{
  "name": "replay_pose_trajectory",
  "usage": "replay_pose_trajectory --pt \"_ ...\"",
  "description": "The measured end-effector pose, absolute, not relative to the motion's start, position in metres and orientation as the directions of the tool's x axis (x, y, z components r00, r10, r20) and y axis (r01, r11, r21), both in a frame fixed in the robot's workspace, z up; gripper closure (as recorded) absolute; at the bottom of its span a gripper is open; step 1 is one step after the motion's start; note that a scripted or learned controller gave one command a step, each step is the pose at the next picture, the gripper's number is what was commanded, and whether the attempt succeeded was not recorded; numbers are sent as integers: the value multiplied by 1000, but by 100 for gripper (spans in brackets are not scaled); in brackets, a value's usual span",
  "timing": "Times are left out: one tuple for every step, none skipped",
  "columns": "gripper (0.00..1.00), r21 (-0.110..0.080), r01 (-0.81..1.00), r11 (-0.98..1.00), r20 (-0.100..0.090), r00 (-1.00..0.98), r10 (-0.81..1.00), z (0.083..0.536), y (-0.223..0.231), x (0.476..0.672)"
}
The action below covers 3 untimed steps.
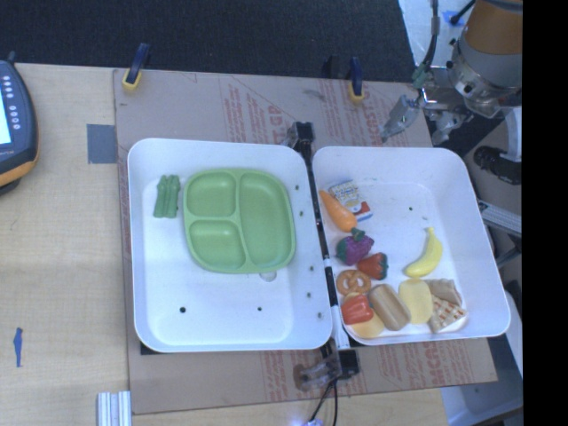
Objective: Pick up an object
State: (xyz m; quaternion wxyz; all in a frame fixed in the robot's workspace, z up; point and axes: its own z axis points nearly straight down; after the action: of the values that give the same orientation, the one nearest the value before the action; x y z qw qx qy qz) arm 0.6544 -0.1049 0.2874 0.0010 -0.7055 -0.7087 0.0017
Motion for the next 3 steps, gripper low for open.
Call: replay_pose_trajectory --pt "0 -18 1000 4 1 -4 1000 137 -105 630" --pt "0 -2 1000 6 -1 -6 1000 98 -97 651" --pt "0 -15 1000 0 1 0 1000 91 -112 530"
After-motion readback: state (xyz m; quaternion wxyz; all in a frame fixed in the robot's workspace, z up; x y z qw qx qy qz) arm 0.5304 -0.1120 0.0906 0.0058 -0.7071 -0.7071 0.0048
